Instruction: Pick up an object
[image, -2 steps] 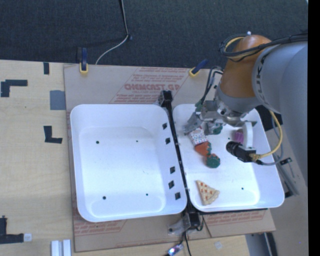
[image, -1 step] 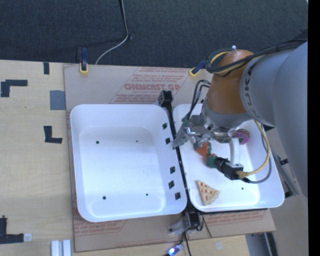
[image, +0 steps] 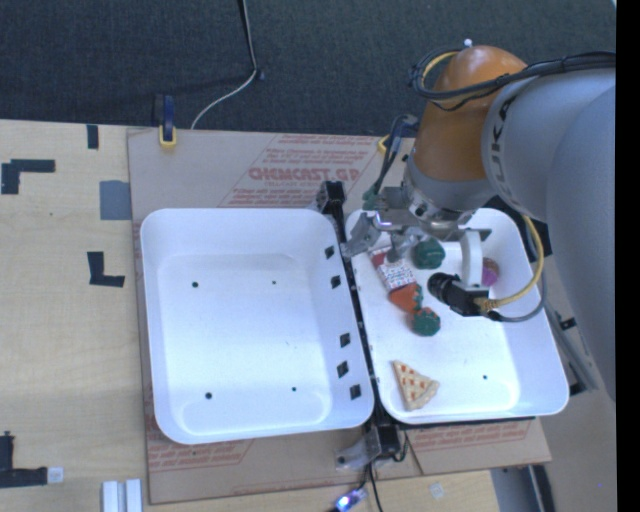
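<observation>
Hovers low at the upper-left part of the right bin (image: 540, 395), wrist (image: 435, 205) pointed down into a tight clutter of toys, seemingly because that is where most pickable things lie. Cannot tell whether the jaws are spread or pressed together: dark hardware and cabling mask them from above, and nothing is clearly seen pinched.

Directly beneath sits a red-and-white piece (image: 393, 272), touching or nearly touching an orange-red piece (image: 403, 295); just below that, a green round toy (image: 427, 322). Beside the wrist, a dark green toy (image: 430, 252) and, further toward the right wall, a pink toy (image: 490, 272). Probably aims at the red-and-white piece, judging by the alignment.

Apart from the clutter, near the front rim, lies 1 pizza-slice toy (image: 413, 384), flat and well clear of its neighbours, likely an easier target.

Alongside stands the left bin (image: 240, 225). Rests, like its twin, on a cardboard sheet (image: 290, 170) spread over the desk (image: 60, 330), presumably to keep the 2 bins in fixed spots.

Risks nudging the crowded pieces together rather than gripping 1.
</observation>
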